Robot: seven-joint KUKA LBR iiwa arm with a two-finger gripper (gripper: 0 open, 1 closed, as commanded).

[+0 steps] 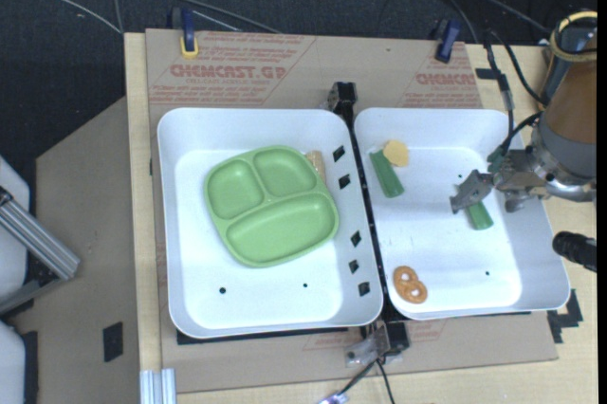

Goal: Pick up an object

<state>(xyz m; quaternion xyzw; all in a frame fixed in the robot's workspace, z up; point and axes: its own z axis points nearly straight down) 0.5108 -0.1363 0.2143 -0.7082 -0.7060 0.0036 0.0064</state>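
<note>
**Gripper sits over a green piece in the right bin**

The left bin (pixel 180 279) has a green plate (pixel 272 206) with three sections, and a small tan thing (pixel 316 167) pokes out at its top right edge. In the right bin (pixel 446 293) a green stick (pixel 386 174) lies beside a yellow round piece (pixel 396 153), near the wall between the bins. A brown pretzel (pixel 409 284) rests near the front, well apart from the rest. The gripper (pixel 471 196) is at the right side, right by a small green piece (pixel 480 215). The piece is short and dark green. It looks partly hidden under the gripper.
</note>
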